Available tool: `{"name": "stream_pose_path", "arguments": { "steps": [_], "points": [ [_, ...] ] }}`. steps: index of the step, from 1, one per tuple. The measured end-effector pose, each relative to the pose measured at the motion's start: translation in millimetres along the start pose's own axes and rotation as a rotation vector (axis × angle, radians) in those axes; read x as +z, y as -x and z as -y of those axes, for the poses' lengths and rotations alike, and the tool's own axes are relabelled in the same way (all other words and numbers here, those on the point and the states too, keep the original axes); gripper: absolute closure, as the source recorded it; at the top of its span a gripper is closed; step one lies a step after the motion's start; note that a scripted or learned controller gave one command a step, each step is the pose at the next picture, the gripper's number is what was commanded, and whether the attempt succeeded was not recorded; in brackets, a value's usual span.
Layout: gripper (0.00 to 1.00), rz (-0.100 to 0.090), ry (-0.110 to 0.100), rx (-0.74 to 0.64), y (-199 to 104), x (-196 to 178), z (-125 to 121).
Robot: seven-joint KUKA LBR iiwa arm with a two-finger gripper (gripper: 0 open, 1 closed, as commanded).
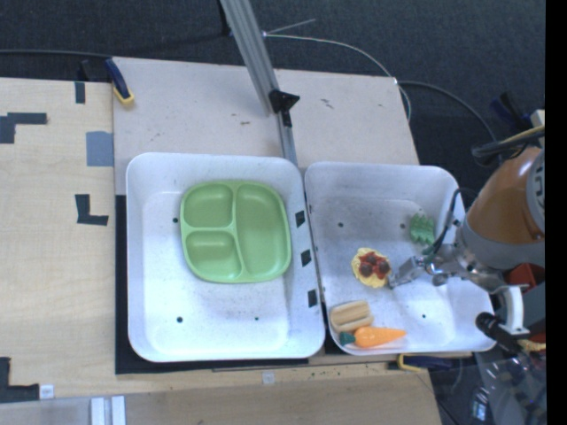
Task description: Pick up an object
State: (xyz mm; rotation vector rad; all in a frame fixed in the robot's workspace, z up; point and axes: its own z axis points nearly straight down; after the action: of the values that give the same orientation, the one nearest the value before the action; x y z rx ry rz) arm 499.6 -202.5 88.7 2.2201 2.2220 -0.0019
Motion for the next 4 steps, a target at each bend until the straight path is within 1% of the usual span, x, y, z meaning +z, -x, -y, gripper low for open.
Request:
{"name": "stream_pose_path", "arguments": {
  "steps": [1,2,3,4],
  "points": [
    [1.0,-0.001,-0.001,-0.001,-0.7,-10.7,0.0],
    [1.0,-0.001,0.003,-0.001,-9.2,-56.3,-1.8],
    [1.0,0.0,0.003,-0.001,-10.2,-100.9,4.1],
    [1.0,0.001,0.005,-0.001,-10.2,-153.6,2.7]
  ]
}}
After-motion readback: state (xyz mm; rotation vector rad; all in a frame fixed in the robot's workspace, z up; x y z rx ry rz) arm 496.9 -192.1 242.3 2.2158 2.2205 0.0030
